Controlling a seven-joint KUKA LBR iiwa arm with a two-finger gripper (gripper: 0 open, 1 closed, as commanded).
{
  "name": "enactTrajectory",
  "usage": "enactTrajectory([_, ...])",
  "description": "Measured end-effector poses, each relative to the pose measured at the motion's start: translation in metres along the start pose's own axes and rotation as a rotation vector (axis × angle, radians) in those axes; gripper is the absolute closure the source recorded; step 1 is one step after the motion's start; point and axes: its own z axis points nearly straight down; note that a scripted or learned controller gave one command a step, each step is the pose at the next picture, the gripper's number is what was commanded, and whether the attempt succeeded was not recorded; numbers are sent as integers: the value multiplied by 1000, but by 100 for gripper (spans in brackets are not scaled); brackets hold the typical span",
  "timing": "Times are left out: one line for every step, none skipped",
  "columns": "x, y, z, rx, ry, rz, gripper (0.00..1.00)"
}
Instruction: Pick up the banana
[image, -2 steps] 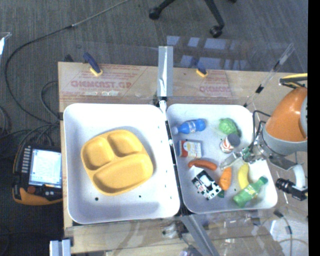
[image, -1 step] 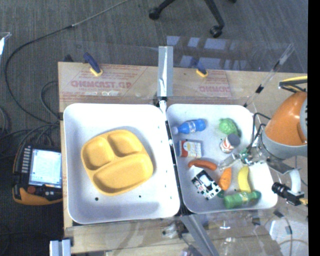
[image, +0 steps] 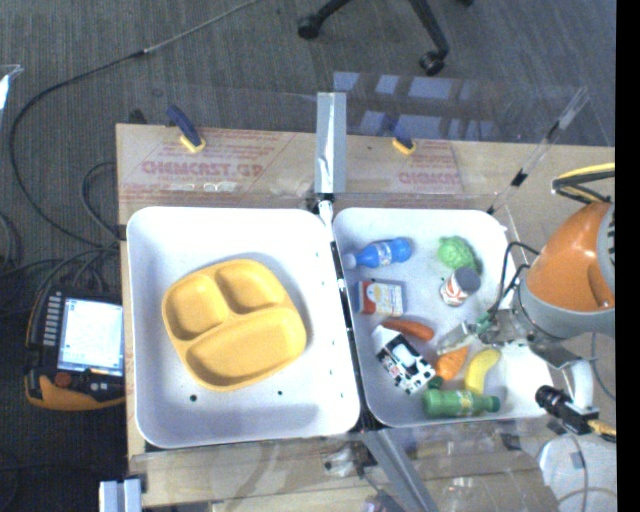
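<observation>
A yellow divided tray (image: 235, 321) lies in the left bin (image: 150, 400). The right bin (image: 420, 222) holds a blue bottle (image: 381, 253), a green leafy lump (image: 458, 252), a small can (image: 460, 286), a red and white packet (image: 384, 297), a carrot (image: 452, 362) and a green bottle (image: 460, 403).

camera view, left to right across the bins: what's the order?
Yellow divided tray in the left bin → blue bottle → green bottle → banana → arm's orange band. The other right-bin items overlap too much in x to rank.
</observation>
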Motion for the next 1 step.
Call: enactTrajectory([0,2,-8,-1,1,-1,100])
